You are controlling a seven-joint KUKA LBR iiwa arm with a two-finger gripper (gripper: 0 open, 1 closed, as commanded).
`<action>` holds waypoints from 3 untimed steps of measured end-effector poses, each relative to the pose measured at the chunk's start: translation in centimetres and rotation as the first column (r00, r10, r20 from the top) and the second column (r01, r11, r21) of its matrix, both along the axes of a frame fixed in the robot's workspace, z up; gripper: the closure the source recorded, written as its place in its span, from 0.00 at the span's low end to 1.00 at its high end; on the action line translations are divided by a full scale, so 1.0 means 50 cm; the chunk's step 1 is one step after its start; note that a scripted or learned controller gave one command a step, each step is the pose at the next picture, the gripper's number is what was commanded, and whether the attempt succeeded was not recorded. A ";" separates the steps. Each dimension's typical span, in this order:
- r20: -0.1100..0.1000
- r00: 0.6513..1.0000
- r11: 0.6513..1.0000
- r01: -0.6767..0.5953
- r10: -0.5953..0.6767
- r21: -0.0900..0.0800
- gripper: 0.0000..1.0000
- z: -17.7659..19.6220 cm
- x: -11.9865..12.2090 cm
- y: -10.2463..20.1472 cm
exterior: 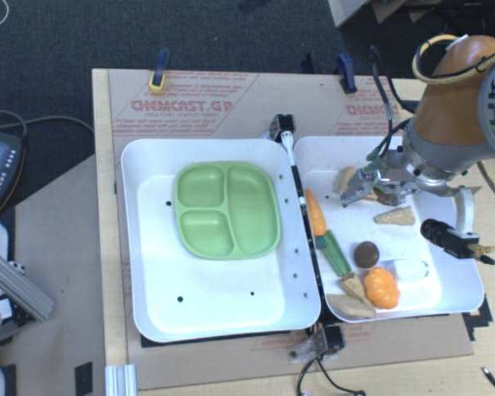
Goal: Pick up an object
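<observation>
Objects in right bin [470,291]: about seven (one green tray [228,209] left); gripper [365,185] fingers spread, nothing between.

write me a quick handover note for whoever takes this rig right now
Gripper: low in the right bin, near its back, by a tan piece; I can't tell whether it grips anything.
Also in the right bin: carrot, green stick, brown ball, orange fruit, beige wedge, pale slice.
Left bin holds a green divided plate.
Done: nothing visibly lifted.
Left: pick up one object.
</observation>
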State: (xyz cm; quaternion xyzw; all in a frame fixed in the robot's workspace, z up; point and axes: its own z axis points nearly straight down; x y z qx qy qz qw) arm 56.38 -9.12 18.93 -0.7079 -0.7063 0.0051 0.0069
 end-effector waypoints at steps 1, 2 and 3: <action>0.015 1.000 1.000 -0.002 0.002 -0.001 0.00 0.016 0.006 0.000; 0.010 1.000 1.000 -0.001 0.001 -0.001 0.00 -0.076 -0.009 -0.005; 0.010 1.000 1.000 -0.001 0.001 -0.001 0.00 -0.191 -0.020 -0.021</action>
